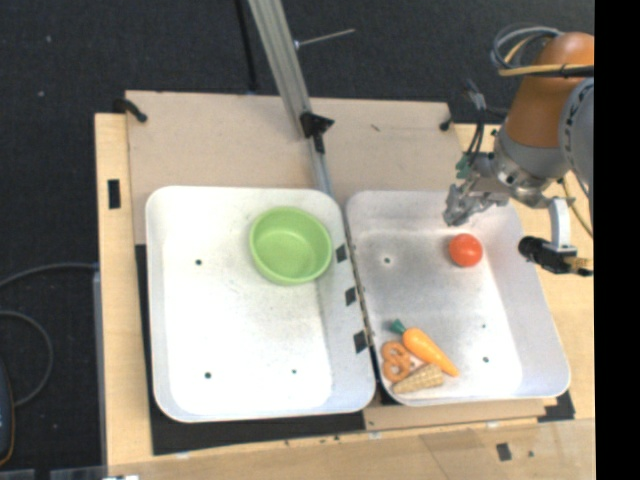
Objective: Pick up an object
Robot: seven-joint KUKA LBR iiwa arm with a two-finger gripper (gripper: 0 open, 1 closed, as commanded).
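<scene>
two shallow white bins sit side by side on a wooden bench, seen from above at a slant. the left bin [200, 318] holds a green bowl [290, 245], upright, near its far right corner. the right bin [500, 368] holds a small red ball [465, 251] toward its far side, and in its near left corner a cluster of toy food — a carrot [428, 347], a pretzel [396, 359] and a piece of corn [421, 378], touching one another.

the grey arm with an orange band reaches in from the right. its gripper [458, 211] hangs just beyond the red ball, near it but apart from it, with nothing visibly between the fingers; whether they are spread or closed cannot be told from this angle.

the ball looks like the likeliest target, since it lies alone — the crowded toy food would be harder to single out. no object has been lifted yet.
</scene>
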